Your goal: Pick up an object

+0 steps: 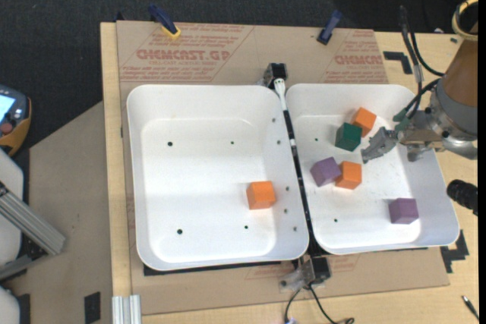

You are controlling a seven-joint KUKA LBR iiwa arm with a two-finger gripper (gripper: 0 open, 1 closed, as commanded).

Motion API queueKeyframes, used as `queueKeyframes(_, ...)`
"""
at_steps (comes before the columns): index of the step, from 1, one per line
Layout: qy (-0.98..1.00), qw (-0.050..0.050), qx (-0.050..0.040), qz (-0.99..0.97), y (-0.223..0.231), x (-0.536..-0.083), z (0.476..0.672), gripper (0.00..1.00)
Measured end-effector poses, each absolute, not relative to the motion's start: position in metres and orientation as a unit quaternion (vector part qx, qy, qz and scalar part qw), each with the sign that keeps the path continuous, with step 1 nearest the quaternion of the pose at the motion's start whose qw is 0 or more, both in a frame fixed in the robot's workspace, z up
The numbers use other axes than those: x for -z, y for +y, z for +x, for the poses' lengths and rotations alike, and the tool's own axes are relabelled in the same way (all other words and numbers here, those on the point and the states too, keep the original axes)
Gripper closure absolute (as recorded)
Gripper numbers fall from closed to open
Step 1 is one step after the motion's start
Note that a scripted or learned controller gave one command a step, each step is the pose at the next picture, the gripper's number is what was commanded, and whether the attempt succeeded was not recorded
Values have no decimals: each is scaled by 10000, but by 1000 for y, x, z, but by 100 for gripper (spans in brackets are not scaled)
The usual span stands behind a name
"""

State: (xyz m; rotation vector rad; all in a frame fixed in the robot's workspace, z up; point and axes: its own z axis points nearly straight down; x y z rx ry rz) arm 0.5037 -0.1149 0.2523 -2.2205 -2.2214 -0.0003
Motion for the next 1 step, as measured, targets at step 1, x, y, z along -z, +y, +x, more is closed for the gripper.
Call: queueKeyframes(1, -7094, -37, 27, -7048, -97, -251, 626, 0)
